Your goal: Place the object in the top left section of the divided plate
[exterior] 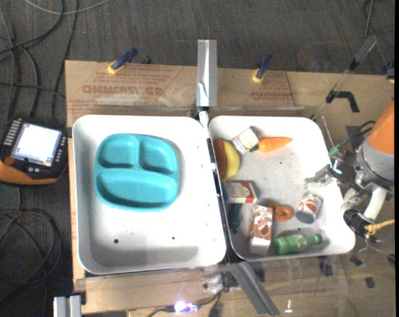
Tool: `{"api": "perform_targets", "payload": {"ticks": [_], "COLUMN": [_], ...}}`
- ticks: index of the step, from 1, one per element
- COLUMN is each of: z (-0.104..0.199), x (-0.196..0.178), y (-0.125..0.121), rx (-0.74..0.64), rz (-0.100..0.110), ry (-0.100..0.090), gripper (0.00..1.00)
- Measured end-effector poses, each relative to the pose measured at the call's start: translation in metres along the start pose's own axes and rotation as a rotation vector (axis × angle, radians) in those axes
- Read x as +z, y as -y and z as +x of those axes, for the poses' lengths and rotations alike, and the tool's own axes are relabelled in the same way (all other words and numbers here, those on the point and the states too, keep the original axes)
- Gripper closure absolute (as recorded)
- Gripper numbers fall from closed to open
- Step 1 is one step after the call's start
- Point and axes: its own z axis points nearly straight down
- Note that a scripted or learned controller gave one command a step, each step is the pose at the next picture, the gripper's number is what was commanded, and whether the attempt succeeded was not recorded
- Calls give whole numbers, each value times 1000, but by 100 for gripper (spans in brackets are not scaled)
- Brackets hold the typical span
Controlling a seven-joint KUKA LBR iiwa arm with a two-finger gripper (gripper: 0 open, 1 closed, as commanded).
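- Turquoise divided plate (137, 171) sits in the left bin (87, 243); all three sections look bare, so we judge nothing has been delivered yet.
- Top left section (119, 152) has no object in it; the whole pick and carry remains.
- Right bin (331, 243) holds the candidates: carrot (275, 144), banana (230, 159), small can (309, 207), green bottle (297, 242), cartons (261, 227). We cannot tell which one is meant.
- Arm (384, 150) is at the right bin's right edge; gripper (325, 176) reaches just over the rim, near the can.
- We see nothing between its tips; how wide it stands we cannot tell.
- Plate lies well apart from the gripper, across both bins.
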Motion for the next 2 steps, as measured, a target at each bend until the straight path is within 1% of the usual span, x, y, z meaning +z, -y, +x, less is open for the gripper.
{"api": "perform_targets", "payload": {"ticks": [2], "z": [0], "x": [0], "y": [0], "rx": [0], "rz": [0], "ry": [0], "gripper": [0]}}
